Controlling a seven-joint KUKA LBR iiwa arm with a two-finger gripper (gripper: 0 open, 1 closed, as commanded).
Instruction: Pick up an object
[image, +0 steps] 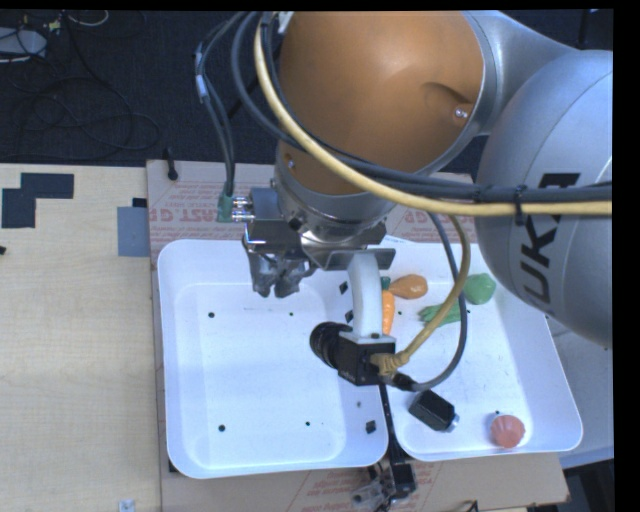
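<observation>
Though the arm (420, 110) hangs low over the back edge of the left bin (185, 400), jaws' state can't be told: dark, partly hidden under the wrist. Nothing visible between them, nothing seen touching them.

Camera view, count: 2 white bins on the table (70, 340). Right bin (560, 395) holds the pickable things:
- 1 orange piece (408, 288), near back edge
- 1 green piece (478, 290), just beside it, w/ stem toward the bin's middle
- 1 reddish ball (507, 430), front right corner
- 1 small black block (432, 410), near front edge.

Left bin: few tiny dark specks (212, 316).
</observation>
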